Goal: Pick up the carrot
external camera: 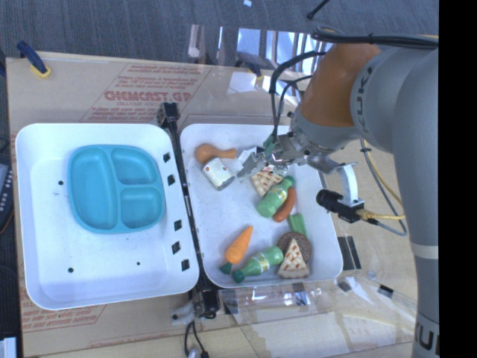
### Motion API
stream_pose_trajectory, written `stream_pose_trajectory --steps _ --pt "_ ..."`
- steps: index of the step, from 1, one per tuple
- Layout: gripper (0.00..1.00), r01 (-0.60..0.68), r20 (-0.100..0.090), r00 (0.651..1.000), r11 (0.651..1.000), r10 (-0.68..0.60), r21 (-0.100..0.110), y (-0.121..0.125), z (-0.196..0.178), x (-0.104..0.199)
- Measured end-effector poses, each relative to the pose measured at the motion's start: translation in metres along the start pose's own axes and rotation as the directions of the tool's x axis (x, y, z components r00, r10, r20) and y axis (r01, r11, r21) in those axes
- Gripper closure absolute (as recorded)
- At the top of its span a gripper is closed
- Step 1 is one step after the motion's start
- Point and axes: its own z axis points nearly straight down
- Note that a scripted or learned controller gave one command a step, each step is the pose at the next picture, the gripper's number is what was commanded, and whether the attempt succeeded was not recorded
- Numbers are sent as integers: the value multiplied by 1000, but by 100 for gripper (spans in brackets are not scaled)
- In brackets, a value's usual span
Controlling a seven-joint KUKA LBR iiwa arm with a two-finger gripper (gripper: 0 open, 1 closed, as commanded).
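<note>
The carrot [239, 245], an orange cone with a green top at its lower-left end, lies in the front part of the right bin [223, 215]. Just beside it to the right is a green bottle [258, 262]. My gripper [261, 161] hangs over the far part of the same bin, above a tan waffle-like piece [264, 181], well behind the carrot and apart from it. Nothing shows between its tips. The grey arm with its orange band [335, 88] comes in from the right.
The right bin also holds a drumstick [212, 154], a white cube [218, 174], a second green bottle [273, 199], an orange-red sausage [285, 206] and a wedge-shaped slice [295, 256]. A blue divided plate [115, 186] sits in the left bin [45, 259].
</note>
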Motion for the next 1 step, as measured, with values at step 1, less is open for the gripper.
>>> stream_pose_trajectory --steps 1 --pt "0 113 -2 994 994 -113 1 -70 95 20"
